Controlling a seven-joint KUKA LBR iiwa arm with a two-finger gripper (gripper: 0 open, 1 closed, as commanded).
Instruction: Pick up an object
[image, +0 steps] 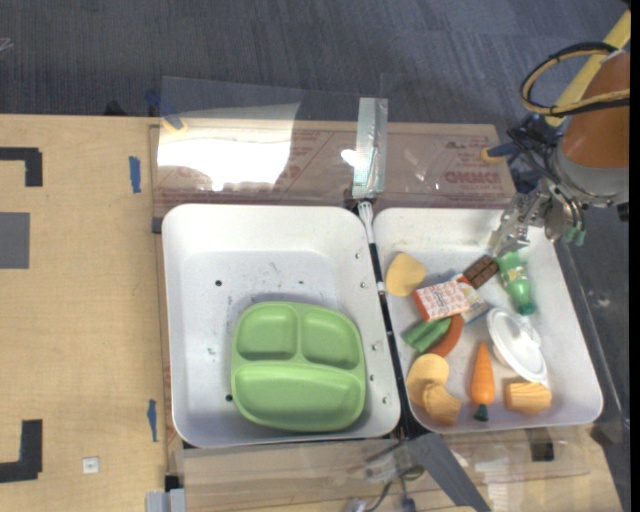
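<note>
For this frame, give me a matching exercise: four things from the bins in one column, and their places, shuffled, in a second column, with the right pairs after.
Things:
1. green tray
2. carrot
3. green bottle
4. claw

Places:
A. front of the right bin, between the white lid and the bread pieces
B. over the back of the right bin
C. left bin
D. right bin, just below the claw

Pairs: 1-C, 2-A, 3-D, 4-B
</note>
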